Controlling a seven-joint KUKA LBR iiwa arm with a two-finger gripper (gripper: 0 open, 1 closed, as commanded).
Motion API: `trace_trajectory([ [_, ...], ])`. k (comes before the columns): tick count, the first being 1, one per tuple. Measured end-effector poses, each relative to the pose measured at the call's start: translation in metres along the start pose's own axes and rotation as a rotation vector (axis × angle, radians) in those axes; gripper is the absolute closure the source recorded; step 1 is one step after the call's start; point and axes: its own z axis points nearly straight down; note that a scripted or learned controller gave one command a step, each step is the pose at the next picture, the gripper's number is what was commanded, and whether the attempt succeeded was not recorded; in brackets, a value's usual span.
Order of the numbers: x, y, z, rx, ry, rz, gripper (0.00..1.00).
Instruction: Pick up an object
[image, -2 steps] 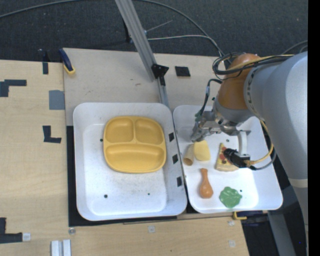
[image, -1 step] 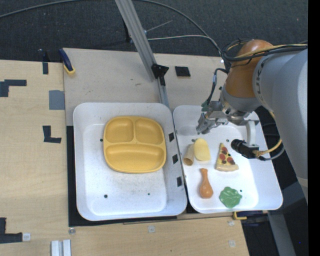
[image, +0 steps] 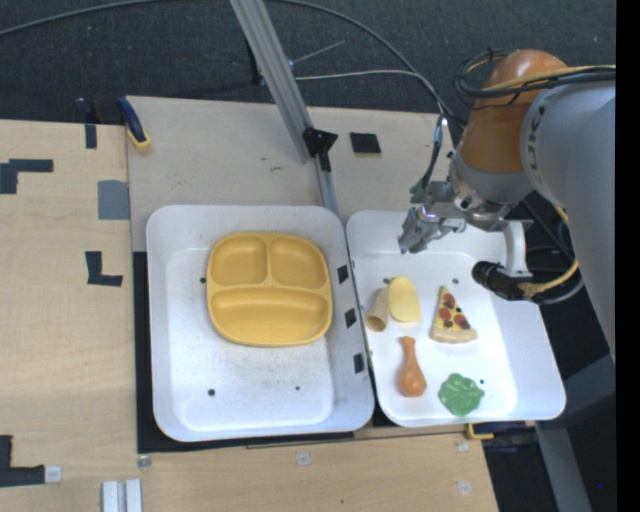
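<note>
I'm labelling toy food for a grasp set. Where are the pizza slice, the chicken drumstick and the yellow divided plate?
pizza slice (image: 453, 316), camera view, on its topped middle.
chicken drumstick (image: 411, 368), camera view, on its shaft.
yellow divided plate (image: 269, 289), camera view, on its central ridge.

The right bin (image: 530, 385) is crowded through its middle and near end, where 4 small things lie close together: a pale ice-cream cone (image: 393, 303), a pizza slice (image: 453, 317), a drumstick (image: 410, 367) and a green leafy piece (image: 460, 394), with narrow lanes of bare white floor between them. Its far end is bare apart from the claw (image: 418, 236) hanging over it, with the arm's bulk and cables crowding the right rim. In the left bin (image: 170, 330) a yellow divided plate (image: 269, 288) fills the far half, leaving open floor toward the near edge.
</note>
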Motion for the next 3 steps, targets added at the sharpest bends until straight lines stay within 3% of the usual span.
trace_trajectory([
  [1, 0.001, 0.001, -0.025, 0.003, 0.0, 0.001, 1.0],
  [3, 0.117, 0.012, -0.021, 0.006, 0.001, -0.004, 1.0],
])
